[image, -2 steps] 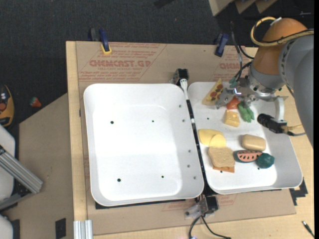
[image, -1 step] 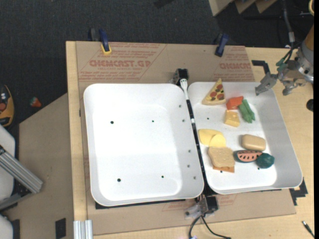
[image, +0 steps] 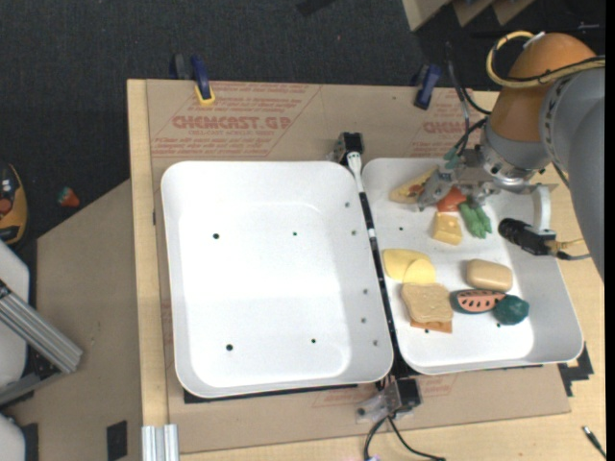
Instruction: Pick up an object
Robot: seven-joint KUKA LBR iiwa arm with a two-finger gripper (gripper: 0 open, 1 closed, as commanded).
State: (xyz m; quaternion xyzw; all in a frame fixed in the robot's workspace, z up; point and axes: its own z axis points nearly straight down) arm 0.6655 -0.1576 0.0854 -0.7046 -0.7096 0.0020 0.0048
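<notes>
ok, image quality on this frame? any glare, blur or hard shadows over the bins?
Camera view: light is even and soft, with no harsh glare on the left bin; the right bin throws just a thin shadow at its lower edge; the toy food reads sharp, e.g. the bread slice; the gripper area is cluttered and slightly soft, so its state is unclear.

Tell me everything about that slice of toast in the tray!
The toast slice looks like a toy food piece, tan and speckled on top with a darker orange-brown crust along its lower edge. It is roughly square and lies flat in the right bin, near that bin's front left part. Its top edge touches or slightly overlaps the pale yellow pieces above it, and the watermelon slice sits right beside it, to its right in the camera view.
</notes>
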